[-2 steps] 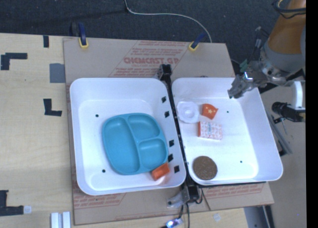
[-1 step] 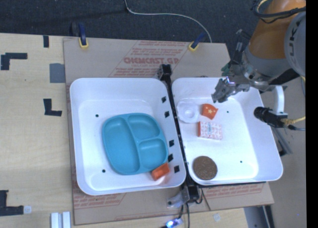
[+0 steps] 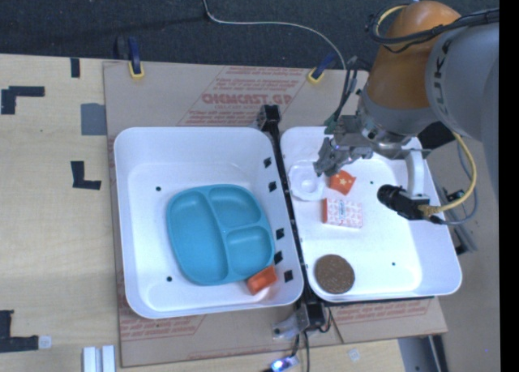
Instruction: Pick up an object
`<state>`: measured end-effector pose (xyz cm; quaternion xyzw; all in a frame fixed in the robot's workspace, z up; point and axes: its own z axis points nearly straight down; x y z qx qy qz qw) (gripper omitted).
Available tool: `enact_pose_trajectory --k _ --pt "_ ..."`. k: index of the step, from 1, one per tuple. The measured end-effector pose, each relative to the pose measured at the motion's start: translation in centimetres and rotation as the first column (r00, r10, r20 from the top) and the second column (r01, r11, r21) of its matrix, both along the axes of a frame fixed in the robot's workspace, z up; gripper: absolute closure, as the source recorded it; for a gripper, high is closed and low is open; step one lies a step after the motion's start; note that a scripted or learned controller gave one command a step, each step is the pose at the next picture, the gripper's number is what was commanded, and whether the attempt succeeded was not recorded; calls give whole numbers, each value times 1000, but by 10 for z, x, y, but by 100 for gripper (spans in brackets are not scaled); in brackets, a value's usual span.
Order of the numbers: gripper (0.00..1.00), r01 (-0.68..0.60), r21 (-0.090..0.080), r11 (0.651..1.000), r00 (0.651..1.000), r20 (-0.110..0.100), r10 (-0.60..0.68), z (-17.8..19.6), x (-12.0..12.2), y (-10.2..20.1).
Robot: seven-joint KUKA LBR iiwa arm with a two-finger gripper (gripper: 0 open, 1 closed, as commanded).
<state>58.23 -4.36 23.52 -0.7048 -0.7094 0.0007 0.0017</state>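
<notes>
My gripper [image 3: 332, 164] hangs over the back left part of the right bin [image 3: 422, 269]. Just below and to its right lies a small orange piece [image 3: 343, 182], close to the gripper; whether they touch is unclear. A clear round cup [image 3: 306, 183] sits to the gripper's lower left near the bin's left wall. In front of these lies a white speckled box [image 3: 343, 212], and a brown round disc [image 3: 333, 273] rests by the front edge.
The left bin [image 3: 138, 200] bears a blue divided plate [image 3: 219, 233], with an orange object [image 3: 261, 280] at the plate's front right corner. A black divider [image 3: 280, 200] runs between the bins. The right bin's right half is bare floor.
</notes>
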Motion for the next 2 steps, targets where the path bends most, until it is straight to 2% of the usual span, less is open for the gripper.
enact_pose_trajectory --k 2 --pt "100 0 0 1000 1000 -1 0 -22 -15 103"
